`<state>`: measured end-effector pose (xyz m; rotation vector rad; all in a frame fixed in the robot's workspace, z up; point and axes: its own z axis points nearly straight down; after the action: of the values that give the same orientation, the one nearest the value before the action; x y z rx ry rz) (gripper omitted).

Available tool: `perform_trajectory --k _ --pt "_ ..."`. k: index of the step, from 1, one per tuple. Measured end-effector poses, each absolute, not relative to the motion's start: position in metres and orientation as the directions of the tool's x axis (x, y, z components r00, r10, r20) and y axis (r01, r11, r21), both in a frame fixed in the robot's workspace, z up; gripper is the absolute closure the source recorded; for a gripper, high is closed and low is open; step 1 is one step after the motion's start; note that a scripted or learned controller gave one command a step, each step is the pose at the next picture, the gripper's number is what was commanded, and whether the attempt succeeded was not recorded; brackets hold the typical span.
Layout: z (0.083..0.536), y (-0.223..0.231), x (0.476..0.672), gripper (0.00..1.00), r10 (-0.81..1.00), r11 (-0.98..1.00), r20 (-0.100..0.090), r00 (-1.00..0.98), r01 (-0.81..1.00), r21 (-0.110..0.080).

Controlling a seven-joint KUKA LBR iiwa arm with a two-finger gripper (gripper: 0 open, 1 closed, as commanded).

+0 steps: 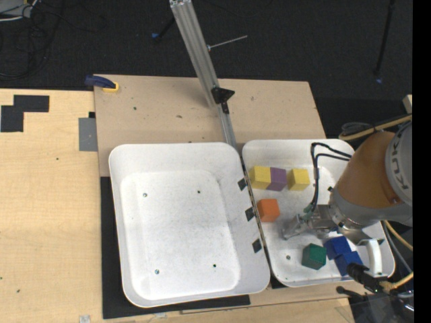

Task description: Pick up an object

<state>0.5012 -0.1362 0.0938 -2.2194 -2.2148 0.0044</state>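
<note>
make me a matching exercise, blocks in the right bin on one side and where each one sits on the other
Things:
1. purple block
2. orange block
3. green block
4. blue block

Places:
A. by the bin's left wall, below the top row
B. between two yellow blocks in the top row
C. lower right, beside the green block, partly under the arm
D. near the bin's front edge, below the pincer

Pairs: 1-B, 2-A, 3-D, 4-C
</note>
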Motion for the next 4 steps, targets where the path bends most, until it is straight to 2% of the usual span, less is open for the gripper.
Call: perform_trajectory --k 1,2,3,4 --pt "0.105 -0.139 0.501 1.0 1.0 -0.012 0.002 0.012 1.0 -0.005" --pt "0.165 -0.147 0.502 1.0 1.0 -0.008 -0.001 0.008 1.0 0.003" --pt "0.208 -0.146 0.5 1.0 1.0 0.001 0.0 -0.001 1.0 0.002" --pt "0.227 -0.147 0.501 1.0 1.0 0.001 0.0 -0.001 1.0 0.0"
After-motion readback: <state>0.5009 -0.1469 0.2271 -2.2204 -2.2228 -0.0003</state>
